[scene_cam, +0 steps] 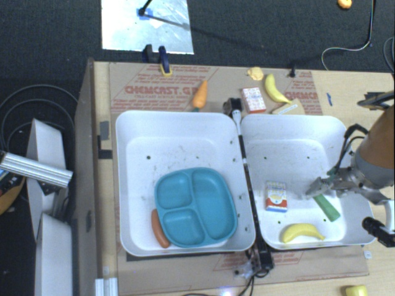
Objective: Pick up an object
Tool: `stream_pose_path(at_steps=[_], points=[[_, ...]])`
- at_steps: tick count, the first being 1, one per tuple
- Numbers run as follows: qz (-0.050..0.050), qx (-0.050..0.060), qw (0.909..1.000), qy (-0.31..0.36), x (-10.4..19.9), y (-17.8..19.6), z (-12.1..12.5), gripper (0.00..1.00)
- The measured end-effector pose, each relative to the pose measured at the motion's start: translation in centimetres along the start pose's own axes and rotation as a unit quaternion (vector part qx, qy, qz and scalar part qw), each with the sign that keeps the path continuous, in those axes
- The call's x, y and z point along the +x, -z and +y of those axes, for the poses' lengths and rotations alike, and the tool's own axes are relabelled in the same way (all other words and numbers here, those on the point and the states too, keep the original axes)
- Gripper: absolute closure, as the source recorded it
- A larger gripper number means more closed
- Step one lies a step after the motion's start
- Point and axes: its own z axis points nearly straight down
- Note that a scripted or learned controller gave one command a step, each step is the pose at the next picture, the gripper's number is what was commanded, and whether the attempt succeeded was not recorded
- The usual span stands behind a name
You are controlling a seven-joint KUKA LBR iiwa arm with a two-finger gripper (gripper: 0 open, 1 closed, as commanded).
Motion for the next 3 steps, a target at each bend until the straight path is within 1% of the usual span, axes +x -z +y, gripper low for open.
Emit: stream_pose_path(at_steps=[1, 2, 3], points=[[0.000, -0.002, 1.0000, 0.001, 0.5, -1.3, -1.7, 0.00], [-0.001, -0.005, 1.0000, 0.001, 0.5, -0.1, -1.5, 1.00], [-0.002, -0.009, 0.9999, 0.005, 2.3, 1.8, 8.8, 1.00]])
